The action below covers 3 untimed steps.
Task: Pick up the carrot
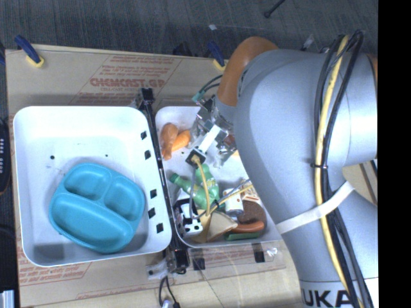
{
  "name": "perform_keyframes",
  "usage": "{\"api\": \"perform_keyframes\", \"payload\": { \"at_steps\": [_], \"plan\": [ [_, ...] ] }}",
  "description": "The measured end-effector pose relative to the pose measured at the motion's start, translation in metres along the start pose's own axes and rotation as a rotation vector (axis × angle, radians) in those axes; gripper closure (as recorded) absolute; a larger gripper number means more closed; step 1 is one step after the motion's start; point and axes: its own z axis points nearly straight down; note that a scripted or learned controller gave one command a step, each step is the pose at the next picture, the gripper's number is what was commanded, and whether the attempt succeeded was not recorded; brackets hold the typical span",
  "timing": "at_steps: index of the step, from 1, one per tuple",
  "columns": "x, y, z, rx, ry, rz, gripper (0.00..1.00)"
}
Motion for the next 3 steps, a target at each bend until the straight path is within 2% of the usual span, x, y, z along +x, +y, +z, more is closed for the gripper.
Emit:
{"api": "perform_keyframes", "payload": {
  "at_steps": [1,2,3],
  "plan": [
    [-0.003,0.011,-0.001,-0.011,0.028,0.319,0.00],
    [-0.001,0.009,-0.011,-0.001,0.028,0.310,1.00],
    [-0.008,-0.091,-0.100,-0.012,0.041,0.509,1.00]
  ]
}}
